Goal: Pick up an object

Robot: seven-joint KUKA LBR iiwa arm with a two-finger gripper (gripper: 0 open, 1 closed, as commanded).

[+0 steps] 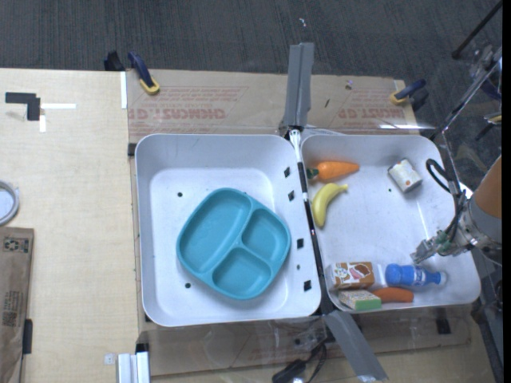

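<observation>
Camera view: my gripper (pixel 431 249) hangs at the right bin's (pixel 375 214) right side, just above the blue bottle (pixel 413 276); whether it is clenched or released, I cannot tell. Beside the bottle, along the near wall, lie a snack box (pixel 354 274) and a small carrot (pixel 392 295). The banana (pixel 326 201) and large carrot (pixel 335 169) lie well apart by the divider, with bare floor between.

Arm (pixel 489 214) cut off at right frame edge. Pincer (pixel 431 250) small, blurred; finger state indeterminate. Tape roll (pixel 5 203) cropped at left edge.
</observation>
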